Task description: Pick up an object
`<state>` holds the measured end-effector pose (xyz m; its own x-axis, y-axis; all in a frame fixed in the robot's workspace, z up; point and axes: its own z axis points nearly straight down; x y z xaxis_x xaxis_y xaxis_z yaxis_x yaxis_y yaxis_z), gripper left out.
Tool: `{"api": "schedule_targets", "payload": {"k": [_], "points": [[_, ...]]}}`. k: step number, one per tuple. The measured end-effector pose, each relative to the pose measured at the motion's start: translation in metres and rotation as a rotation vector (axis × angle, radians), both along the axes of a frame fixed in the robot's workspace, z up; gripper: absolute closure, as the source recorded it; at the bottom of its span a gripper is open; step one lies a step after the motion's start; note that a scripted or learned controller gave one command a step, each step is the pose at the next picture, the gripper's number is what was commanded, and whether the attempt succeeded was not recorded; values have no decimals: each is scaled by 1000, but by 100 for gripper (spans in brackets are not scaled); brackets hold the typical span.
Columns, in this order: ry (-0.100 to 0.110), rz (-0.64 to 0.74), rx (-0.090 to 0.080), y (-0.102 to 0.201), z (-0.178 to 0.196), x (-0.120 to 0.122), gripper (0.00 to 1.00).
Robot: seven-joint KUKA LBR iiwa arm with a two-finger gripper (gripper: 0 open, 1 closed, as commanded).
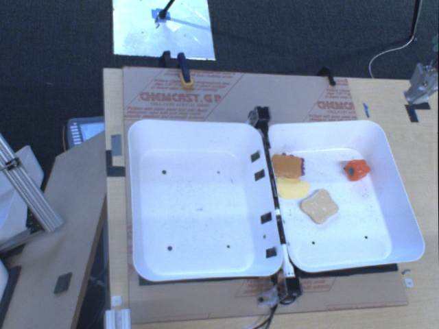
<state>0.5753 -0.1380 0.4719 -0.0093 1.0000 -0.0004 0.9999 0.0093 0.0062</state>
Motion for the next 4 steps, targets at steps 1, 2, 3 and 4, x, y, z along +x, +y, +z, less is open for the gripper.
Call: {"api": "schedule_targets", "payload": {"k": [1, 2, 3, 4], "points": [[3, 5, 3, 89, -8, 18, 100], [0, 4, 3, 170, 26, 22, 100], [-1, 4, 4, 260, 54, 59, 100], [2, 0, 3, 311, 64, 72, 100]]}}
